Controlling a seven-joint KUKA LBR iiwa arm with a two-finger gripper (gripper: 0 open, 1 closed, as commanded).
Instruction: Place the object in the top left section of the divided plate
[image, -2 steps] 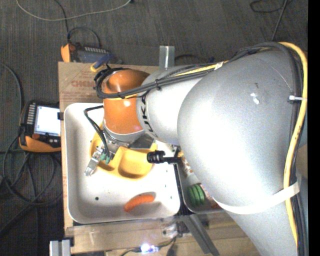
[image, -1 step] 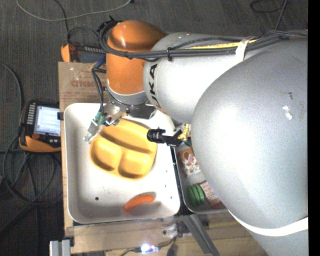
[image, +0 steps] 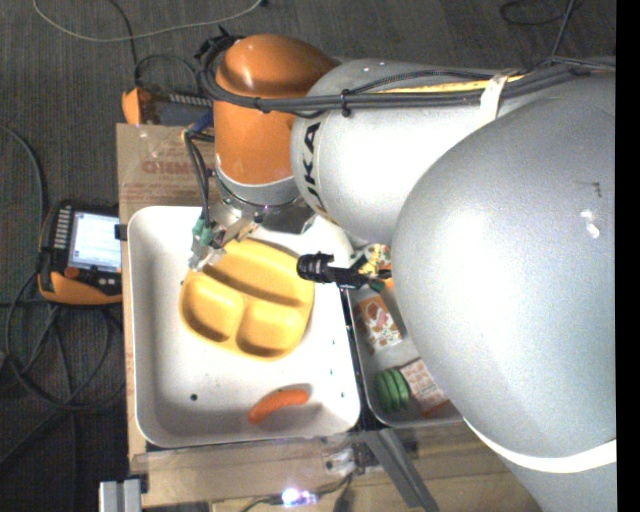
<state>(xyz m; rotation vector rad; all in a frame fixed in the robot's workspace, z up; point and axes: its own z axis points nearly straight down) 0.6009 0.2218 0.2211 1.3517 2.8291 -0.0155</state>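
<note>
A yellow divided plate (image: 245, 300) lies in the left white bin (image: 150, 330), with three sections showing. An orange carrot-shaped object (image: 280, 402) rests on the bin floor near the front wall, below the plate and apart from it. My gripper (image: 207, 243) hangs at the plate's upper left edge, under the orange wrist band, with a small green part at its tip. I see nothing held in it. The arm's grey body hides the bin's upper right corner.
The right bin (image: 372, 400) holds a printed carton (image: 380, 322), a green ribbed item (image: 392, 388) and other small things, mostly hidden by the arm. A handheld controller (image: 85, 255) lies left of the bench. A small dark speck (image: 193, 397) sits on the bin floor.
</note>
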